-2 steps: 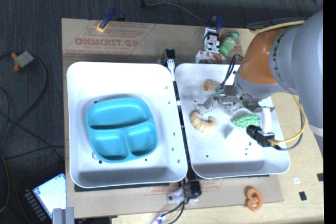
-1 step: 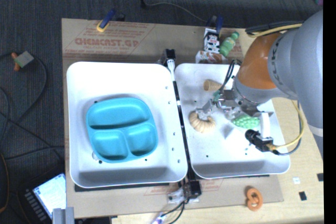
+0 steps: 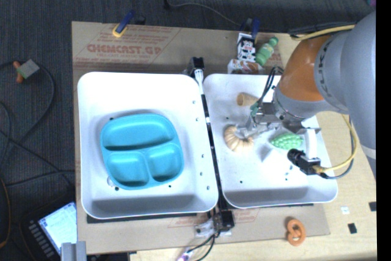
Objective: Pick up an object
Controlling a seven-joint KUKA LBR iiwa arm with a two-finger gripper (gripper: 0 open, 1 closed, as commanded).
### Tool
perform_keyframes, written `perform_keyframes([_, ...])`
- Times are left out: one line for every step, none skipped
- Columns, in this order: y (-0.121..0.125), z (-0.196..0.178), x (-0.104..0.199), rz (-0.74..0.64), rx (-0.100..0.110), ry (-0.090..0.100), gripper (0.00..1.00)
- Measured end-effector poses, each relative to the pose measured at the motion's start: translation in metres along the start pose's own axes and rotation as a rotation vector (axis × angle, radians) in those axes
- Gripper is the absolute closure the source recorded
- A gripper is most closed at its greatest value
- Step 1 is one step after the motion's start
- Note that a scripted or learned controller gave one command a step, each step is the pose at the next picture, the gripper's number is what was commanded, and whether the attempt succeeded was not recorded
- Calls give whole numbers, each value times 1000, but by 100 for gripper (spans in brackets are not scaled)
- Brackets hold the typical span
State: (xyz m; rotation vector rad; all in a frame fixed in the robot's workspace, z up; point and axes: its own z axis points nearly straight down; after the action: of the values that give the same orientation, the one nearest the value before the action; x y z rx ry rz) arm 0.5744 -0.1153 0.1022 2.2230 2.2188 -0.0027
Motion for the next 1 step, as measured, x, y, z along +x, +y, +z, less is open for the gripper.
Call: perform_keyframes([63,-83,49,-3,-3,1,100])
